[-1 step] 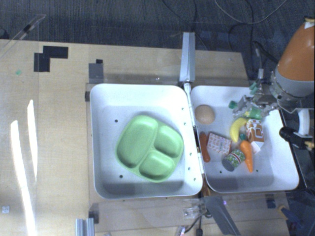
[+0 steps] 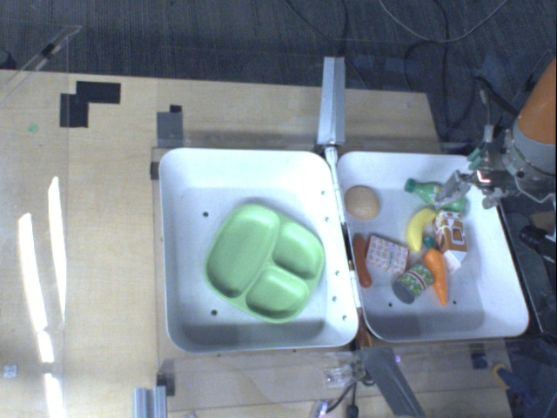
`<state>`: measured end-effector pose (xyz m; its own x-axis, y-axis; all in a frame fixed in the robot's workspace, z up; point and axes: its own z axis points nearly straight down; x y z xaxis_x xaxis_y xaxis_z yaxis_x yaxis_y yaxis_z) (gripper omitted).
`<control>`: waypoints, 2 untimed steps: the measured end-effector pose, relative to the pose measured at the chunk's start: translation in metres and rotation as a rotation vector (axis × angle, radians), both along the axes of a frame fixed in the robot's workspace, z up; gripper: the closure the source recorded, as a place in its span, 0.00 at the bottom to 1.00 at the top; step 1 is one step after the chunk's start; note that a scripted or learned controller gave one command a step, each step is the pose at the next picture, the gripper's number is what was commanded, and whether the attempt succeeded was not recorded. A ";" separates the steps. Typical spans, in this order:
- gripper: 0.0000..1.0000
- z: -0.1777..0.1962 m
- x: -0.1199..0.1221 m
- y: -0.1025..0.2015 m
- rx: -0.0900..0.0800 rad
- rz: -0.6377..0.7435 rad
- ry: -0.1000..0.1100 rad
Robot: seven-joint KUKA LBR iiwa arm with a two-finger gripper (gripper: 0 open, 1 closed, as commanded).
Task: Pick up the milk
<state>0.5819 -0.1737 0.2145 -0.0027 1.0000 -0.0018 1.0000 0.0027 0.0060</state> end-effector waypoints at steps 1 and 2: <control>0.00 -0.118 0.000 -0.028 0.000 0.031 -0.001; 0.00 -0.106 0.002 -0.029 0.004 -0.281 0.001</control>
